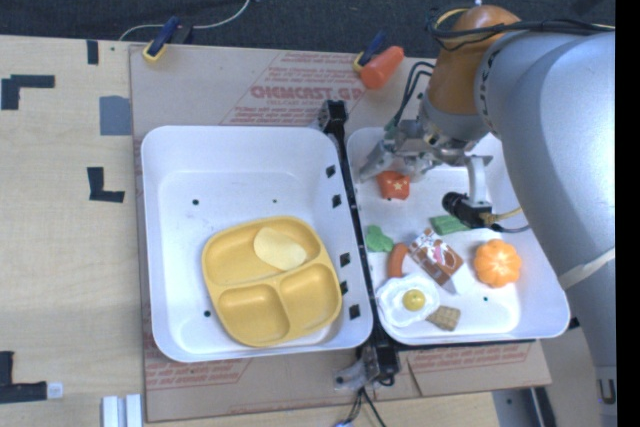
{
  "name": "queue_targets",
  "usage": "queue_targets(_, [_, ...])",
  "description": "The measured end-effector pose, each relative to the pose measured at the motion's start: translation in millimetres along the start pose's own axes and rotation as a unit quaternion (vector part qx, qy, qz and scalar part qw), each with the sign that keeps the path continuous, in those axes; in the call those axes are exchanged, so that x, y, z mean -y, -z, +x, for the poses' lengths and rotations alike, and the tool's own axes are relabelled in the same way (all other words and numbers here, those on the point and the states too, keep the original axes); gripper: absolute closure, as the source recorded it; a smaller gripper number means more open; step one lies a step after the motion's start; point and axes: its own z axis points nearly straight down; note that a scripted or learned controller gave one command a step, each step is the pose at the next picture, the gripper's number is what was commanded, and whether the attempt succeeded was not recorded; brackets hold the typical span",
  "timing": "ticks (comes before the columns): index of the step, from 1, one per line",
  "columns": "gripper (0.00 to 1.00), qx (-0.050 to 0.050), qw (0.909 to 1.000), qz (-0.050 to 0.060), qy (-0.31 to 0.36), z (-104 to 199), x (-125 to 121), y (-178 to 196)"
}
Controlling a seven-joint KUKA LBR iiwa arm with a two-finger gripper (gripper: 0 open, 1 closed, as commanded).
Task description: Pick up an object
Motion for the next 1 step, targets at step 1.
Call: queue_targets(1, [0.00,0.001,1.0000,0.000,0.000,4.9,2.0,-0.2])
